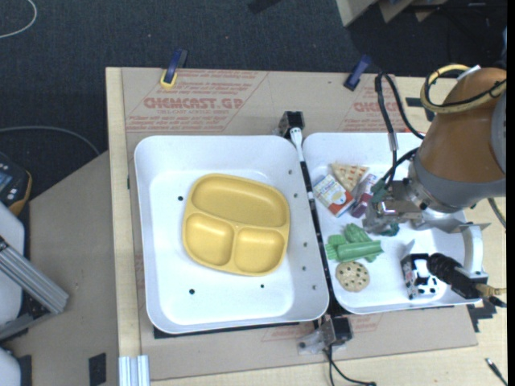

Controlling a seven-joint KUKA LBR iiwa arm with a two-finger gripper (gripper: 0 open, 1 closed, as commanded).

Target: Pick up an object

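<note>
Brown bench [241,95] bears two white bins [153,240].

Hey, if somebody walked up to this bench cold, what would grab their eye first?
Probably the yellow divided plate, lying alone in the middle of the left bin. Next, the grey and orange arm reaching over the right bin, its gripper low among a clutter of small toy foods, with a green vegetable toy and a chocolate chip cookie beside it.

A single fixed camera looks down at a slant from above the bench [241,95], far enough back to frame both white bins whole: the left bin [161,288] mid-frame, the right bin [378,300] toward the right edge, with dark floor [121,14] beyond the bench.
</note>
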